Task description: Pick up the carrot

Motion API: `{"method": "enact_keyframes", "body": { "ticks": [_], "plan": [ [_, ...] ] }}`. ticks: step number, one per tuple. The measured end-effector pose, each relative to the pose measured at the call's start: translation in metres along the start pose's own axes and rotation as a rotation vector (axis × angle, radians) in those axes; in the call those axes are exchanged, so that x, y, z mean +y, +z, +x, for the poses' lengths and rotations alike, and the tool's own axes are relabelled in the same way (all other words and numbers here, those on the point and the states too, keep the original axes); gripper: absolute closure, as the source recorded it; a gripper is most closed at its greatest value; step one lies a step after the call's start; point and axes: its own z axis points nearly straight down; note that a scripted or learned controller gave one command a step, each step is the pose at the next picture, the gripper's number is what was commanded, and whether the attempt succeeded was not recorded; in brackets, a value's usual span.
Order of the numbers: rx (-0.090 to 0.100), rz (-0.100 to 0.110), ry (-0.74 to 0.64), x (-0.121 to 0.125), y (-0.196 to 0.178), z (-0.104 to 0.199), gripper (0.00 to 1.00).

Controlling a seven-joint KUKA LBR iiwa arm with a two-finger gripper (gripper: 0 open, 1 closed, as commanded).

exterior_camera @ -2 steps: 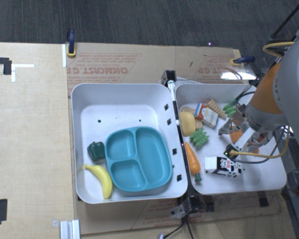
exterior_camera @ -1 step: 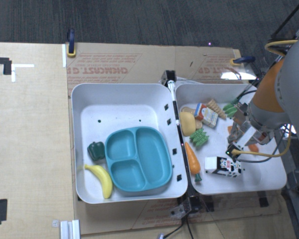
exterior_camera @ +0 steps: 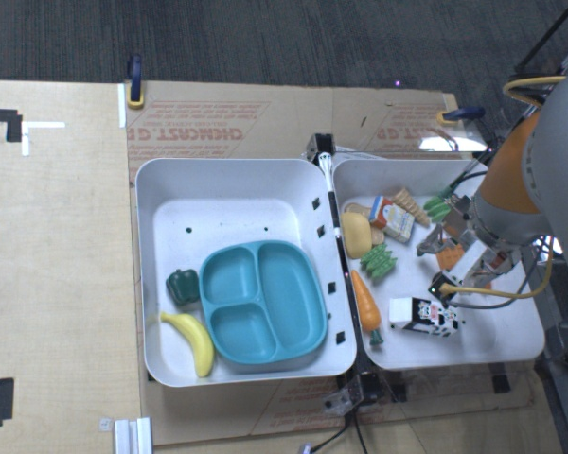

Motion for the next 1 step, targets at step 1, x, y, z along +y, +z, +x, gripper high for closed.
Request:
{"method": "enact_keyframes", "body": {
  "ticks": [1],
  "plan": [
    [-0.003, 0.003, -0.005, -0.0002, -0.0083, -0.0007, 1.0]
  ]
}}
